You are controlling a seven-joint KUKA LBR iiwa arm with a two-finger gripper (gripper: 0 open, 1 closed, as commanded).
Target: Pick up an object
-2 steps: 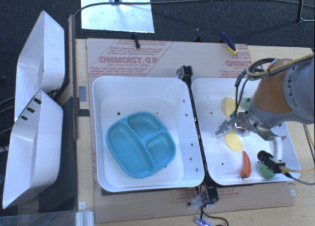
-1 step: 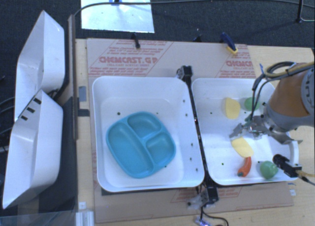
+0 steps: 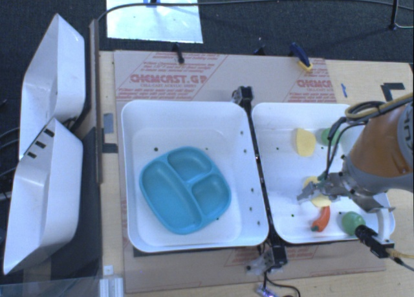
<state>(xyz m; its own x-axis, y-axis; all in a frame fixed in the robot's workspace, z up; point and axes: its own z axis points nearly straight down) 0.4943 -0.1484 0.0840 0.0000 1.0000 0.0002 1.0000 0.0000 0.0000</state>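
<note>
Right, the arm [image 3: 381,153] reaches in over the right bin [image 3: 278,160], orange band up top, wrist bent down toward the near half of that bin. The fingers [image 3: 309,191] hang low over the white floor, and here is the catch: from this angle the dark metal of the hand blurs together, so I cannot tell whether they are spread or closed, and nothing can be seen gripped between them.

What lies around them? Just beside the fingers, on the side toward the arm's body, a small yellow piece [image 3: 320,201] sits on the bin floor, partly tucked under the hand. Just past that, toward the near rim, an orange carrot-shaped toy [image 3: 321,219] with a green tip lies at a slant. Near it, further toward the arm, a round green object [image 3: 352,222] rests close to the bin's near wall. Away from the fingers toward the far rim, a pale yellow object [image 3: 305,142] lies flat, with another green thing [image 3: 325,136] touching or just beside it (partly hidden by the cables, so the shape is unclear).

Over on the other side of the fingers, across the divider, the left bin [image 3: 149,121] carries a blue divided plate [image 3: 185,188], three compartments, lying flat and well apart from the hand.

Both bins sit side by side on the table [image 3: 272,76], on a cardboard sheet with red lettering.
</note>
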